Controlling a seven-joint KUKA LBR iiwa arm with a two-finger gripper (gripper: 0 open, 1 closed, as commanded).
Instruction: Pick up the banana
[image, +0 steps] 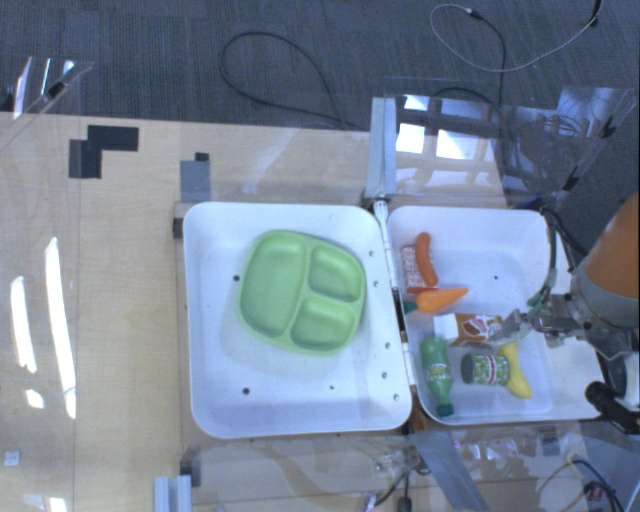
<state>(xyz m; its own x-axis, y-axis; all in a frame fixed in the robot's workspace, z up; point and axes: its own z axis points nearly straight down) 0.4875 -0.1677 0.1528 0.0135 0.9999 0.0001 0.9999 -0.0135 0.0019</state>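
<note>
The yellow banana lies in the right bin, near its front right part, beside a small jar with a green label. My gripper reaches in from the right and sits just behind the banana's far end, close above the bin floor. Nothing can be seen held in it. The grey arm with its orange band covers the bin's right rim.
The right bin also holds a sausage, an orange carrot, a brown packet and a green bottle. A green divided plate lies in the left bin. Cables run behind the bench.
</note>
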